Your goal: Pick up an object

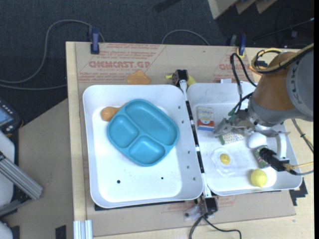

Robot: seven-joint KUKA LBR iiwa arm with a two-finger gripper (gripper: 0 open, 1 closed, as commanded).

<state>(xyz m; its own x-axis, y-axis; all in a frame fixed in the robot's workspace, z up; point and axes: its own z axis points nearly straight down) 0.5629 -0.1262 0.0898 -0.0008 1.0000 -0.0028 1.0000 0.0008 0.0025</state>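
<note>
My gripper [227, 127] is low over the right bin [219, 91], near its middle, and the arm reaches in from the right. Just under and beside it lies a small speckled packet [232, 138]; whether the gripper touches it is unclear. A small white carton [205, 117] with orange print stands to the left of the gripper. In front of it lies a toy fried egg [224, 159]. A yellow lemon [258, 178] sits at the bin's front right. A white rounded object [257, 140] and a small dark green piece [264, 156] lie under the wrist.
The left bin [144, 188] holds a blue divided plate [143, 132] with an orange object [106, 113] tucked at the plate's left edge. Another orange object [138, 77] lies on the bench behind the bins. Cables run along the right side.
</note>
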